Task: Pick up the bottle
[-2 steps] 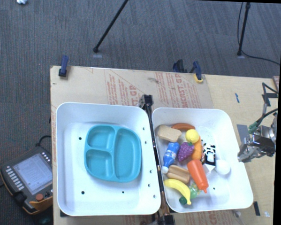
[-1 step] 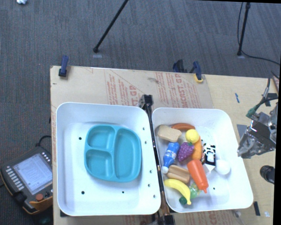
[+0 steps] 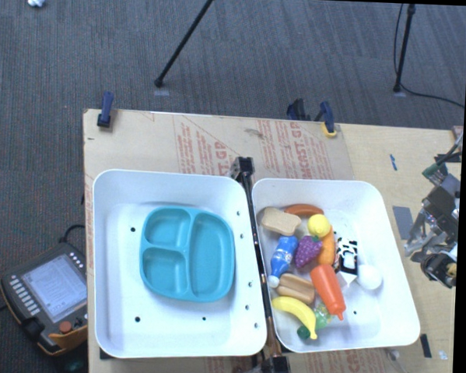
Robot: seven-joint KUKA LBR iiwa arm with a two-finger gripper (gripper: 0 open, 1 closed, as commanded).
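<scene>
Approach step imo: hand (image 3: 438,235) at right edge of the tabletop (image 3: 212,142), can't tell if it's open, next reach the bottle (image 3: 282,257) among toys (image 3: 328,290)

A: How many bins were there?
B: Two: a left bin (image 3: 105,323) and a right bin (image 3: 382,322).
A: And plates?
B: One teal plate (image 3: 188,253).
A: What did the toys come to?
B: I counted one blue bottle (image 3: 282,256), one banana (image 3: 293,310), one carrot (image 3: 329,290), one bunch of grapes (image 3: 307,250), one lemon (image 3: 318,224), one white egg (image 3: 368,277), one hot dog (image 3: 296,286) and one bread piece (image 3: 279,221).
</scene>
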